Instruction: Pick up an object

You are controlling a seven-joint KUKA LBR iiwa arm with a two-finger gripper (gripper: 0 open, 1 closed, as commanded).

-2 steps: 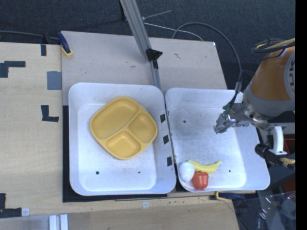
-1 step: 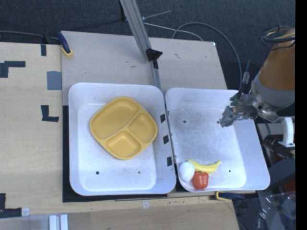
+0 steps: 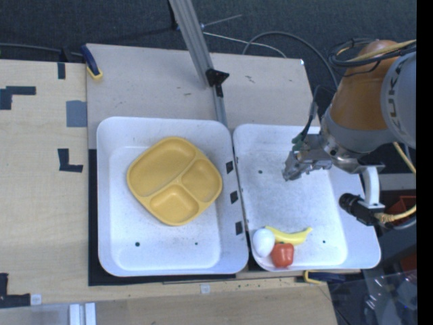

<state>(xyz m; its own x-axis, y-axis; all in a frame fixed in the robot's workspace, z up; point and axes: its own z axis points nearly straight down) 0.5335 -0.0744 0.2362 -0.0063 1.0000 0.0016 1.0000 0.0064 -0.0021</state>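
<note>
1. Now, the claw [image 3: 291, 170] hangs over the right bin [image 3: 270, 141], above the bare speckled floor in its upper half; from this slanted view I cannot tell whether it is open or closed, and nothing is visible in its grip.
2. Behind it, the grey arm with its orange band [image 3: 362, 97] leans in from the right, the wrist tilted down toward the bin floor.
3. Further out, the likely targets sit huddled in the near corner of that same bin: a white egg-like object [image 3: 262, 242], a small red object [image 3: 283, 254] just beside it, and a yellow banana [image 3: 292, 235] lying across the top of both, touching or nearly so. All three are well apart from the claw.
4. Across the divider, the left bin [image 3: 111, 181] carries a yellow compartment plate [image 3: 174, 180], lying flat near its middle.
5. Both bins rest on the desk [image 3: 155, 80], with a metal post [image 3: 193, 29] rising at the back.
6. My read: this is the approach step, no pick made yet. The next move calls for travelling toward the near corner, lining up over one item and descending. The tight cluster against the bin wall could make a clean single grasp awkward.
</note>
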